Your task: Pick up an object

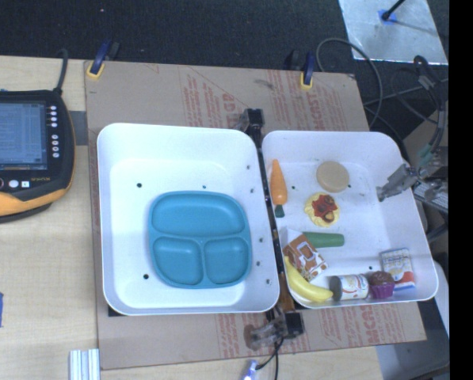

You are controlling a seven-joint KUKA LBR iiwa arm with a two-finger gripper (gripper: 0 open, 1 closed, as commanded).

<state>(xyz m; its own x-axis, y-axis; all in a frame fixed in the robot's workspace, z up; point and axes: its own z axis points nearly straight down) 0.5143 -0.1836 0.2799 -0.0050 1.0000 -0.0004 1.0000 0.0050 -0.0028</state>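
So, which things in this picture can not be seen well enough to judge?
- Pincer, camera view: small and blurred at the right bin's far side; open or shut cannot be told.
- Arm: cut off by the right edge.
- Bottle label: too small to read.
- Banana: partly covered by the carton.
- Tablet screen: text too small; its left part is cut by the edge.

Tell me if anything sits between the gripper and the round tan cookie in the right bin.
Nothing visible does. The gripper is at the right bin's right edge, and the round tan cookie lies to its left across bare white floor. The small pizza and the cucumber lie nearer the camera, off that line.
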